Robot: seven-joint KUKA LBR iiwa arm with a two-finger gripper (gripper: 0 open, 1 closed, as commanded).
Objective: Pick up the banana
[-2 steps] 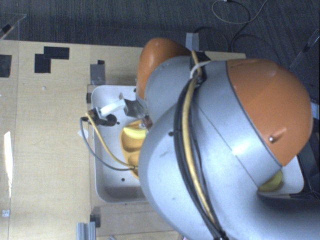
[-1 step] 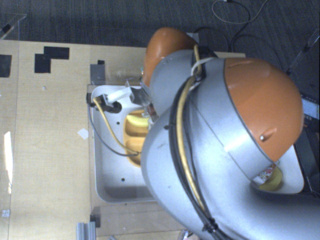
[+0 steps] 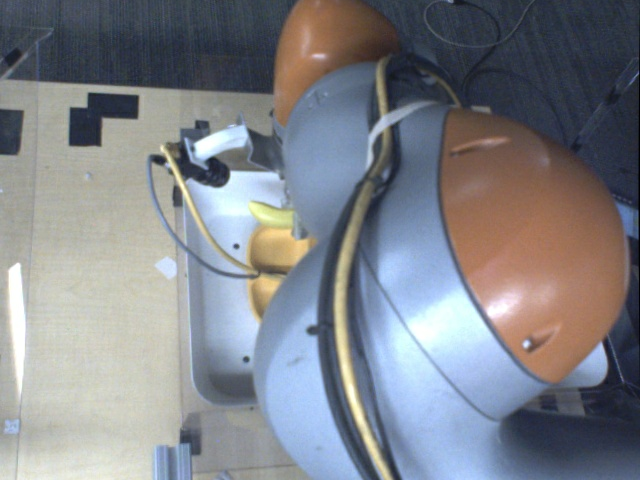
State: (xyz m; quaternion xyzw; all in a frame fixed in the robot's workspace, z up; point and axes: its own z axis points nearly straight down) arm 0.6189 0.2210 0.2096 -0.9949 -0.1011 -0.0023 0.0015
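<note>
One sliver of the banana [image 3: 268, 212] shows in the white bin [image 3: 215, 368], against the arm [image 3: 420, 298] and just above an orange-yellow object [image 3: 278, 252]. Its long axis seems to run left-right, tip leftward. I judge I'm mid-approach; next comes centring and descending. Grip state: cannot tell.

My arm seen from above, very close to the camera.
The grey arm [image 3: 400, 298] with its orange joints reaches leftward, bent over.
</note>
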